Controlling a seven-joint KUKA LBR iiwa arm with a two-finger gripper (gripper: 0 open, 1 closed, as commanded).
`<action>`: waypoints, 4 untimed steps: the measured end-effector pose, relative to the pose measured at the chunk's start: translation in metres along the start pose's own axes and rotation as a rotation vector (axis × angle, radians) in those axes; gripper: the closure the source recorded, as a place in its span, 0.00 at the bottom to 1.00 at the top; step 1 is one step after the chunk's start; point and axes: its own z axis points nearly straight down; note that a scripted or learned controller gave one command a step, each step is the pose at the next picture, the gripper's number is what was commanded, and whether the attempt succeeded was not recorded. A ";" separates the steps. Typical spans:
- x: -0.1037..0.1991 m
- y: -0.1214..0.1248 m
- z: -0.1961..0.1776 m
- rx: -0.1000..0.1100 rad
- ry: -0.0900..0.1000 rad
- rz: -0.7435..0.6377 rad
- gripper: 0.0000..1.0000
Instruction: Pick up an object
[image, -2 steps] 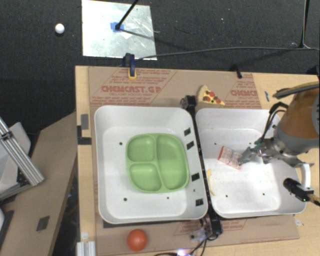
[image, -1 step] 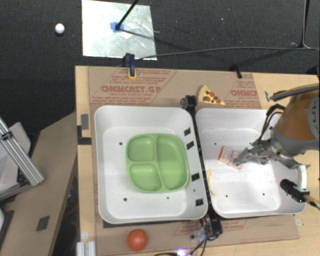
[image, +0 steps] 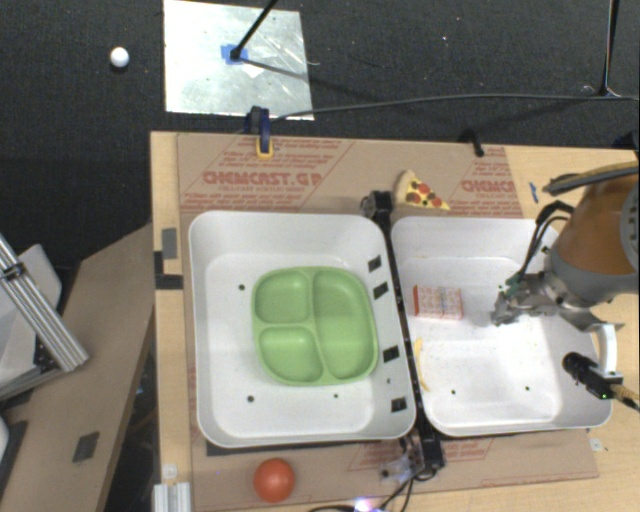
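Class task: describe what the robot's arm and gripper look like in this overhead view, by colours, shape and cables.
The arm is a bulky rounded grey body with an orange band above the wrist. Thin dark cables loop along its left side. The gripper is small, dark and blurred.

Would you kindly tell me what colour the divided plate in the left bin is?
Light green divided plate, seen in the camera view.

A tan desk stands on a black floor. A shiny sheet lies up-left of the fingers. A white ball lies farther left.
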 end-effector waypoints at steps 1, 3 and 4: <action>0.002 0.011 -0.049 0.005 -0.006 -0.002 1.00; 0.006 0.013 -0.118 0.008 -0.005 -0.003 1.00; 0.065 0.013 -0.128 0.009 -0.002 -0.007 1.00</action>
